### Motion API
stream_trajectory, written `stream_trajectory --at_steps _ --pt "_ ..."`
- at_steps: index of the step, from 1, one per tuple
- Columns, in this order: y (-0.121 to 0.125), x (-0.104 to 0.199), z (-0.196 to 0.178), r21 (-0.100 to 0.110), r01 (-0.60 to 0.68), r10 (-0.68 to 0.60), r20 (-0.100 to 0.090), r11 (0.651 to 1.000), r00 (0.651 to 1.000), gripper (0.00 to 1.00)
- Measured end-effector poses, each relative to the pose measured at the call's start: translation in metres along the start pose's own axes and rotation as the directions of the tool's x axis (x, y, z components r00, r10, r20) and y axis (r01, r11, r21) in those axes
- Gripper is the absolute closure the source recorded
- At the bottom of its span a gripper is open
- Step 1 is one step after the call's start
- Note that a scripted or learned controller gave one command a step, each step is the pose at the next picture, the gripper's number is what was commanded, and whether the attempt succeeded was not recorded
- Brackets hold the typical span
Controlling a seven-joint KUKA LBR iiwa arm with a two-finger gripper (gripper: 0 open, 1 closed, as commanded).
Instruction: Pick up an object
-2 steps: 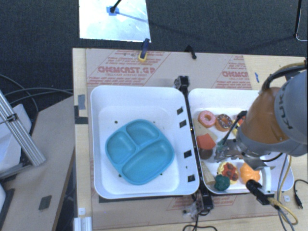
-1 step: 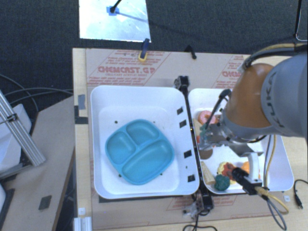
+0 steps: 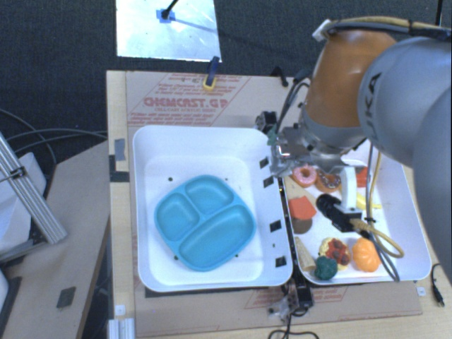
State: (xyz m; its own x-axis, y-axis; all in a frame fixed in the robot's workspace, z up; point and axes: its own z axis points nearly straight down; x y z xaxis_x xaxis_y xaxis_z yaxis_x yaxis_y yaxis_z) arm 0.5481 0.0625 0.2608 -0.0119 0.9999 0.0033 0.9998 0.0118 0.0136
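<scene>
Where the bench meets the room at the left, one slanted aluminium strut [image 3: 28, 200] stands over a pale side table [image 3: 78, 210], with dark carpet [image 3: 56, 48] behind. One sheet of printed cardboard [image 3: 183, 101] lies under both bins, and one shiny metal sheet [image 3: 166, 20] lies beyond it. The left bin [image 3: 212, 143] holds a single blue plate [image 3: 205, 221] with three compartments, lying flat near its centre. Four small black clips [image 3: 275, 226] sit along the wall shared by the two bins. The right bin [image 3: 413, 256] holds the toy food, ten pieces as far as can be counted. There is one pink donut [image 3: 305, 176] touching one brown donut [image 3: 328, 182], one orange-red square [image 3: 302, 207] and, just below it, one brown piece [image 3: 301, 225]. Towards the front lie one pale cone [image 3: 305, 253], one pizza slice [image 3: 334, 249], one green piece [image 3: 325, 268] and one orange fruit [image 3: 365, 255]. One red piece [image 3: 361, 177] and one yellow piece [image 3: 360, 202], both partly hidden, lie further right. The gripper [image 3: 304, 162] hangs just above the pink donut at the bin's rear left; the wrist covers it, so its state cannot be told and nothing is seen held. The grey arm [image 3: 395, 76] enters from the right.
</scene>
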Motion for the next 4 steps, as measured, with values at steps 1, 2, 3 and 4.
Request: stream_trajectory --at_steps 1,2,3,4 --pt "-0.065 0.068 0.078 0.023 -0.003 0.003 0.001 1.0 1.0 1.0" --pt "-0.055 -0.005 -0.138 -0.008 -0.011 0.011 0.001 1.0 1.0 1.0" --pt "-0.061 -0.075 -0.114 0.01 -0.017 0.016 0.006 1.0 1.0 1.0" --pt "-0.065 -0.21 -0.049 0.017 -0.025 0.024 0.009 1.0 1.0 1.0"
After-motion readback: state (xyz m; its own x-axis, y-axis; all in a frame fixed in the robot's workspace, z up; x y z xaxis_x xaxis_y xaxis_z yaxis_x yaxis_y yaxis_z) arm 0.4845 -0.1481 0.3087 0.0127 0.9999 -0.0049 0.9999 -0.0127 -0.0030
